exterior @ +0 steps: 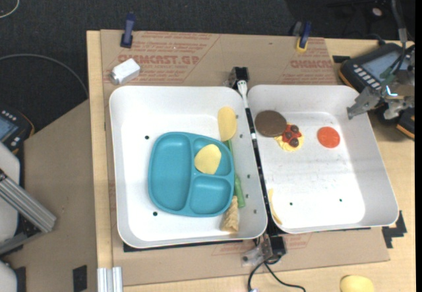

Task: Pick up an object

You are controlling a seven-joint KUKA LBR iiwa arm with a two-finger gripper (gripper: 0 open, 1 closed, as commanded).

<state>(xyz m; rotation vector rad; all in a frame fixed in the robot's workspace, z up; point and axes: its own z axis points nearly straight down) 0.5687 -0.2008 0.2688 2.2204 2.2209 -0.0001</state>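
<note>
grey end effector [361,105] hovers over the right bin's [369,215] far corner, its state unclear.

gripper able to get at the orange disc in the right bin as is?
Probably yes. The orange disc lies flat and alone on the right bin floor, apart from the brown piece, with the gripper close by at the bin's right rim.

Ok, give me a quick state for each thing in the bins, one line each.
Blue divided tray: flat in the left bin, upright.
Yellow piece: lying in the tray's upper right compartment.
Pale yellow piece: on the bin floor above the tray.
Green stick: along the tray's right edge.
Brown disc: flat in the right bin.
Orange disc: flat, apart from the others.
Gripper: over the right bin's upper right corner, holding nothing visible.
</note>
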